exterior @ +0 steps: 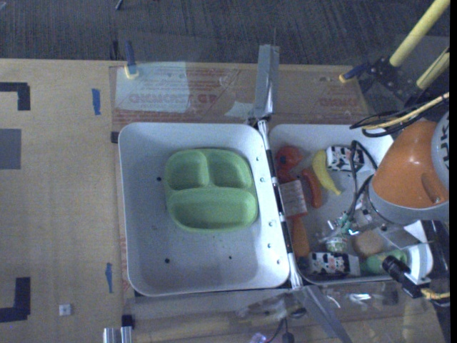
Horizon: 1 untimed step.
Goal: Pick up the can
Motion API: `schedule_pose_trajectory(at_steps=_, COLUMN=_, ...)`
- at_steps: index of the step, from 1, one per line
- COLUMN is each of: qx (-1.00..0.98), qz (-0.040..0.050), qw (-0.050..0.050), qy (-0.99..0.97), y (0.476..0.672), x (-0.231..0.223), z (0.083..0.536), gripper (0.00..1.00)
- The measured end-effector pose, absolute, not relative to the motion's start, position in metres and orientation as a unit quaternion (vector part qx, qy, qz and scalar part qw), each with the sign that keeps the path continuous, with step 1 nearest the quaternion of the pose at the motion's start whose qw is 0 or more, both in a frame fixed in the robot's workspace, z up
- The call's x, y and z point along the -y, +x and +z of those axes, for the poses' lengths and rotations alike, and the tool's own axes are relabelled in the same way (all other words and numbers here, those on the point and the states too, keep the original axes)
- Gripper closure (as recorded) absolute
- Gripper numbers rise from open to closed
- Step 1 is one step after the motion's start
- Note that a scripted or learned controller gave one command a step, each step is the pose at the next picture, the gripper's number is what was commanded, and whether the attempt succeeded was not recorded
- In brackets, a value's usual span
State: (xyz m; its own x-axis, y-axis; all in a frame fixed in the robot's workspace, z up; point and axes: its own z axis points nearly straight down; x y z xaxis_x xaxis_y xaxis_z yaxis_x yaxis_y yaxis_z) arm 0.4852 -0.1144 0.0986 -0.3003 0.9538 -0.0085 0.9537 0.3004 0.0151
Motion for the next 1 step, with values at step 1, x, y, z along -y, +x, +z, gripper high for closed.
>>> schedule_pose_trajectory(at_steps=1, qx=-0.78, qz=0.0001, qw=0.0, qy=0.626, y=0.4799, x=0.0539, z=0.2022, gripper=1.0)
